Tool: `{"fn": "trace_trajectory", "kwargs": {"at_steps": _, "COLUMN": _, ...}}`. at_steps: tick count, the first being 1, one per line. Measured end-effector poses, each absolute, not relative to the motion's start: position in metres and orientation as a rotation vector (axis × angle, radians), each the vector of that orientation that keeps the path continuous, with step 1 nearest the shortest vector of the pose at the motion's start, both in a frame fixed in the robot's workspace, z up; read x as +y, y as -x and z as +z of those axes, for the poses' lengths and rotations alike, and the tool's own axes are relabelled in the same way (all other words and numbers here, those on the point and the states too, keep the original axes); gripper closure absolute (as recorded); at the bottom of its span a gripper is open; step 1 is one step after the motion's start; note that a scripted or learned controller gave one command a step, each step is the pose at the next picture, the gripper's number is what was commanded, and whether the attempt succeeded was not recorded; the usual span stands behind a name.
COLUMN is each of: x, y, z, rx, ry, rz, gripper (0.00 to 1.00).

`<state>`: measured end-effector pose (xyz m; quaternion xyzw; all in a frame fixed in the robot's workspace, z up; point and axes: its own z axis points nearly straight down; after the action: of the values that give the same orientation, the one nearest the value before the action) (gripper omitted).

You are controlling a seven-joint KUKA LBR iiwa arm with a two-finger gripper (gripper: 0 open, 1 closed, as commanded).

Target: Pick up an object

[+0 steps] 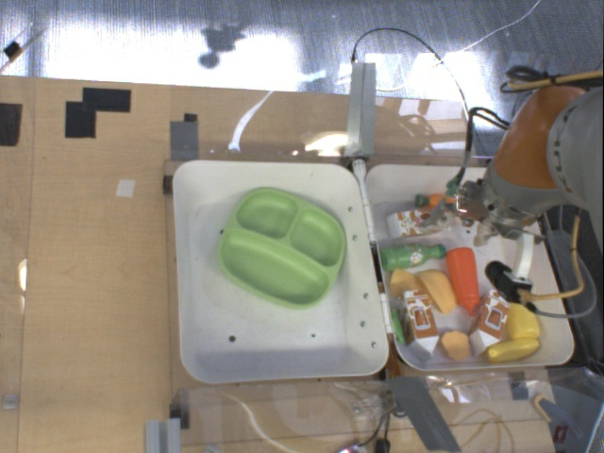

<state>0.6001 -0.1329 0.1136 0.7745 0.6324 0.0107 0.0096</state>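
Note:
The right white bin (557, 352) holds several toy foods. Among them are an orange carrot-like piece (462, 277), a green tube (415, 253), a yellow wedge (437, 290) and a yellow banana (514, 348). Brown-and-white packets (421, 313) lie at the front, with another packet (409, 222) at the back left. My gripper (460, 204) hangs low over the bin's far side, just right of that back packet and a small orange piece (431, 199). The wrist hides its fingertips. I see nothing held.
A green divided plate (283, 245) lies in the left white bin (203, 347). A metal post (360, 111) stands behind the wall between the bins. Cables run behind the right bin. The arm's orange band (528, 140) looms over the right bin's far corner.

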Motion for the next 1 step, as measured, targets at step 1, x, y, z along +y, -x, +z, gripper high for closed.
{"fn": "trace_trajectory", "kwargs": {"at_steps": 1, "x": -0.1283, "y": -0.6694, "z": 0.1079, "rx": 2.042, "ry": -2.336, "rz": 0.034, "gripper": 0.00}}
